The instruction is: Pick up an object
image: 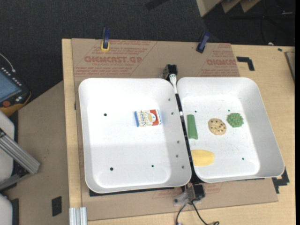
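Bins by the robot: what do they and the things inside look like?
Both are shallow, white and round-cornered, with small dark dots. The left bin holds a blue, white and red packet. The right bin holds a green stick, a round spotted cookie, a bumpy green ball and a yellow lump.

"CHEMCAST GP" in red, mirrored, on the brown cardboard sheet (140, 55) under the bins.

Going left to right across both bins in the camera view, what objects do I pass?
Small carton in the left bin → green stick → yellow piece → cookie → green broccoli-like piece, all four in the right bin.
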Available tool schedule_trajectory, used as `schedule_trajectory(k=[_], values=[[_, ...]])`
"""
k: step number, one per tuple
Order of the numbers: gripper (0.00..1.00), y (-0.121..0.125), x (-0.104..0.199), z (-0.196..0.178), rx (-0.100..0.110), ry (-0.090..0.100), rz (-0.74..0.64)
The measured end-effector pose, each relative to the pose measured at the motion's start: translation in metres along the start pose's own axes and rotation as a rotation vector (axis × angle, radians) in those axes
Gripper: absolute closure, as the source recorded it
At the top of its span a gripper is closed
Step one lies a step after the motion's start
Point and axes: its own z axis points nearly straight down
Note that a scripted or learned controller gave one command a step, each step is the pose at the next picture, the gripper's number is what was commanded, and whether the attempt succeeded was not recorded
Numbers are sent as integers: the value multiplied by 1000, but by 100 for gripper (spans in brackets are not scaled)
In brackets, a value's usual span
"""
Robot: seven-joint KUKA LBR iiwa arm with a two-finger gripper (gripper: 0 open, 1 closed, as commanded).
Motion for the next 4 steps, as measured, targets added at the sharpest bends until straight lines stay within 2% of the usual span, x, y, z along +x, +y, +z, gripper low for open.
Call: schedule_trajectory(k=[4], values=[[100,3,-1,-44,-18,-14,-2]])
